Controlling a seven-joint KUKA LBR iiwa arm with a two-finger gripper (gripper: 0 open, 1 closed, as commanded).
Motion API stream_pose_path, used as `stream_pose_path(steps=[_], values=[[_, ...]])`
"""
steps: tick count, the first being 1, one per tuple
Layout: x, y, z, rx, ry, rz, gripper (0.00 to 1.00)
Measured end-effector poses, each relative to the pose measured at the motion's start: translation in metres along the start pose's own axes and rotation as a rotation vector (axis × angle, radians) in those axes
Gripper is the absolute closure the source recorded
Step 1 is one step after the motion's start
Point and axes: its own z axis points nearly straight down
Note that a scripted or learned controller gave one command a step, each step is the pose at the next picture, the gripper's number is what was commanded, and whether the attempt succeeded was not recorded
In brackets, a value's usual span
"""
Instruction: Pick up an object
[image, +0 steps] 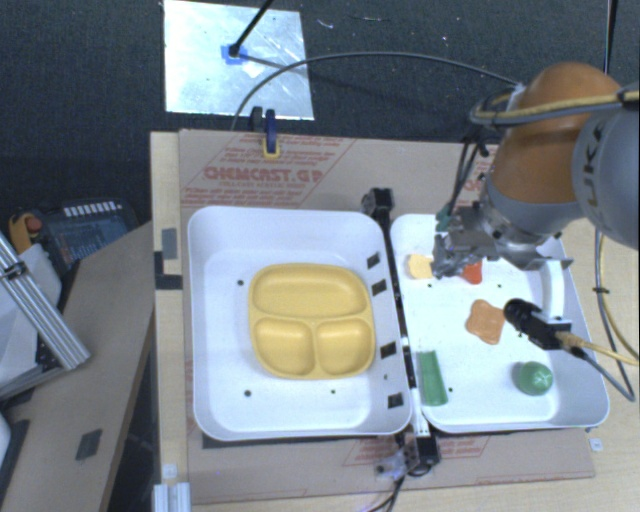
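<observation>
Currently the gripper (455, 258) is low over the upper left part of the right bin (480, 400), at the end of the arm (545, 150) that comes in from the upper right of the frame. Open or closed: cannot tell from this angle, since the wrist body covers the tip. Nothing is seen held.

Nearest things:
- small red piece (472, 271), just right of the gripper tip and partly hidden by it; contact unclear.
- pale yellow piece (419, 266), just left of the gripper, on the bin floor near the bin's left wall.

Further out in the same bin:
- orange piece (485, 321), below the gripper, mid-bin.
- green block (432, 377), long and narrow, lying along the lower left wall.
- green ball (533, 377), lower right, well apart from the gripper.

Left bin (215, 330): holds a yellow divided tray (310, 318), centred, with three compartments. Both bins sit on a brown sheet with red print (300, 165).
</observation>
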Motion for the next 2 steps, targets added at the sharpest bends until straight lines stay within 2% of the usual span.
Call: stream_pose_path(steps=[1,2], values=[[0.046,0.013,0.016,0.002,-0.001,0.001,1.00],[0.086,0.039,0.019,0.000,0.000,0.002,1.00]])
